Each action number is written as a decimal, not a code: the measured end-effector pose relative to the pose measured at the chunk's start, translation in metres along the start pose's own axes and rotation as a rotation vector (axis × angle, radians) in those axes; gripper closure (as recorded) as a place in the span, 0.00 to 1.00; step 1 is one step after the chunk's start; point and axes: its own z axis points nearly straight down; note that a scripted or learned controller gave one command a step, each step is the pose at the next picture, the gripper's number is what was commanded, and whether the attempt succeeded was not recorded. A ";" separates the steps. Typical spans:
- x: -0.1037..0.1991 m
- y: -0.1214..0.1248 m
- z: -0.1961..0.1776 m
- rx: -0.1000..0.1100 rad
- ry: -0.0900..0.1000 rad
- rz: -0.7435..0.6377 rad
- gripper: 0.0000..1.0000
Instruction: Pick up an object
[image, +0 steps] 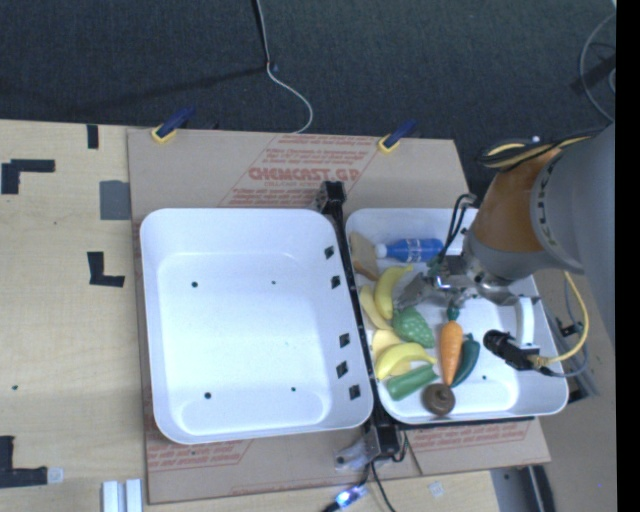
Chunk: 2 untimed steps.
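where the grey arm (590, 200) with its orange band reaches in from the right, the claw (432, 285) sits low over the right bin (520, 400), among the toy food heaped there. whether the claw is open or closed cannot be told from this slant; its metal parts blur into the pile.

the things to pick are small and bright. a yellow banana (387, 292) lies just left of the claw, and a second yellow banana (400, 357) lies lower down. a bumpy dark green vegetable (413, 326) sits between them, near the claw. an orange carrot (451, 351) stands slanted beside it, with a smooth green piece (408, 381) and a brown round piece (438, 400) near the bin's front edge. a clear bottle with a blue label (408, 249) lies on its side at the back; its label print is too small to read.

the left bin (240, 320) is white with a few dark dots. both bins rest on brown cardboard (290, 170) on the bench (60, 300), printed in red with a word that seems to read "chemcast", though it is faint.
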 end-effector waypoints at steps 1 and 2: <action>-0.004 0.003 -0.010 -0.005 -0.004 0.001 1.00; 0.037 0.024 -0.014 -0.005 -0.002 -0.002 1.00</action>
